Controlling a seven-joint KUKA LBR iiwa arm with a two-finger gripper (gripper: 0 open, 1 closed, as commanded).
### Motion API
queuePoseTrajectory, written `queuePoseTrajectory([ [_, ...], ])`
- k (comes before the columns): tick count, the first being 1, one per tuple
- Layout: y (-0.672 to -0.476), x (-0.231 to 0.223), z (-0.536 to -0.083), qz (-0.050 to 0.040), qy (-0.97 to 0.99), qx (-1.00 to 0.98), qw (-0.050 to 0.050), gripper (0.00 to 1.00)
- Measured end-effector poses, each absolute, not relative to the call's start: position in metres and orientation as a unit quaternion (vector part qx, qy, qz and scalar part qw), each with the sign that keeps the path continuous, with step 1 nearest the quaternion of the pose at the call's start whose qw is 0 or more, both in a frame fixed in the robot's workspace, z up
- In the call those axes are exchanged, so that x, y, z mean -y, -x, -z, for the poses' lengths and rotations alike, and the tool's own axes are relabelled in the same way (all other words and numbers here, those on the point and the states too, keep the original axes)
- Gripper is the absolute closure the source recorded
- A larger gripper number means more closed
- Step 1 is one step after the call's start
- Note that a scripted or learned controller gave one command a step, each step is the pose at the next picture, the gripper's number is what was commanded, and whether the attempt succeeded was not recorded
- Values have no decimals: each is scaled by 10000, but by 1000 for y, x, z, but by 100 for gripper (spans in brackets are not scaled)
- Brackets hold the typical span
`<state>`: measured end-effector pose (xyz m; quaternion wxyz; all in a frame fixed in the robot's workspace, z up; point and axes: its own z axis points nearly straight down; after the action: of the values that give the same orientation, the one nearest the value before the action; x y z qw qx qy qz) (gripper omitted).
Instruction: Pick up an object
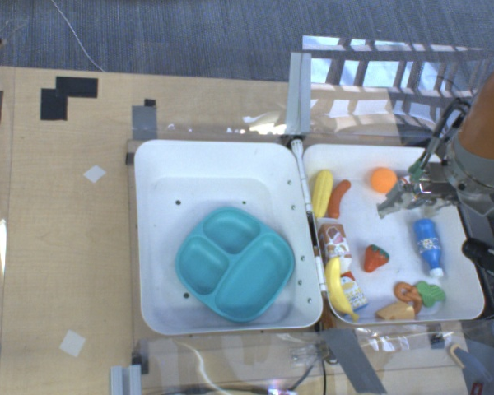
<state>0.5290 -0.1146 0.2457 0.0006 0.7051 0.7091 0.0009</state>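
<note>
A grey arm with an orange band reaches in from the right over the right-hand white bin (474, 303), its wrist tilted so the fingers (395, 202) angle down and leftward. The fingers look slightly parted and hold nothing, though whether they are truly open is hard to tell.

An orange ball (384, 179) lies just up and left of the fingertips. A blue and white bottle (428, 246) lies just below them. A strawberry (375, 257) sits further down and left. A corn cob (321, 192) and a sausage (337, 198) lie well to the left.

The risk, as I judge it: descending here, the fingers may land between ball and bottle, closing on air or nudging the ball so it rolls away.

A teal divided plate (235, 263) rests in the left bin (152, 220).
</note>
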Motion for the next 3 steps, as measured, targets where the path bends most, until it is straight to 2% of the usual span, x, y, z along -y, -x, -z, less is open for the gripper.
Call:
queuePoseTrajectory([
  [1, -522, 157, -140, -6, -6982, -7159, 7, 0],
  [2, -500, 201, -200, -15, -7552, -6555, 21, 0],
  [3, -529, 170, -106, -14, -8320, -5548, 7, 0],
])
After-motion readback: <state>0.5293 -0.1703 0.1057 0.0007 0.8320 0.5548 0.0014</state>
